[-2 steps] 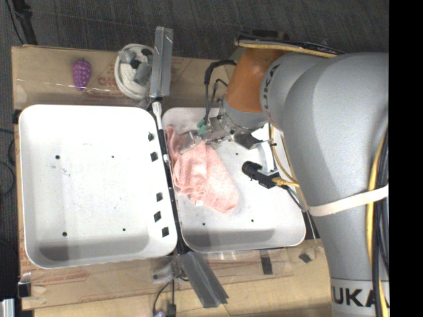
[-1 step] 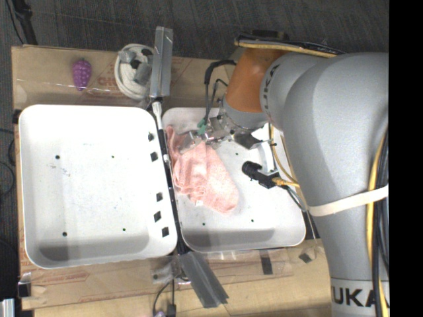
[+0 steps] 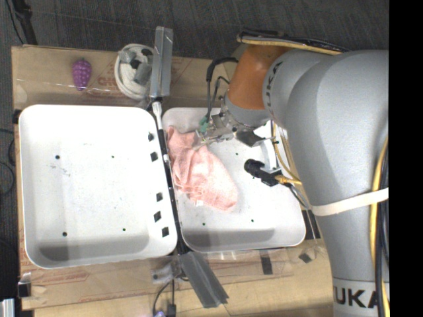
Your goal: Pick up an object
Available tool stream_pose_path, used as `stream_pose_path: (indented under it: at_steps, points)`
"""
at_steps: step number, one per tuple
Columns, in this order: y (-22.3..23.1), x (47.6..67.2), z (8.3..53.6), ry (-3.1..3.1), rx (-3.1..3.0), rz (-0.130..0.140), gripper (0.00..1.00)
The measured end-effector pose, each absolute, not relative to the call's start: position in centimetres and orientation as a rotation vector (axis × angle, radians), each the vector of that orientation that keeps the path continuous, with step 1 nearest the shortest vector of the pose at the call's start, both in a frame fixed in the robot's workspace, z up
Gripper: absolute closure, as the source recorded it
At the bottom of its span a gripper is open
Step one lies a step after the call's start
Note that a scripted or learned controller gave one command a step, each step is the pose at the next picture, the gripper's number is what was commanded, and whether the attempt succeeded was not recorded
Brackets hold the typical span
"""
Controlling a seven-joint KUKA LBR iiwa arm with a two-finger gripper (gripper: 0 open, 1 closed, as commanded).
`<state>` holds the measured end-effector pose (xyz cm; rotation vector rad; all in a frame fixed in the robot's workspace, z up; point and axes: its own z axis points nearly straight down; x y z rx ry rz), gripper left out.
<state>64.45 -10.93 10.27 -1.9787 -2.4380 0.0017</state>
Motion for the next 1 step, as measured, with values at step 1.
stream_pose_path:
  at_steps: [1]
  points:
    - [-10.96, 64.43, 11.21, -2.438, -1.975, 0.003, 1.0]
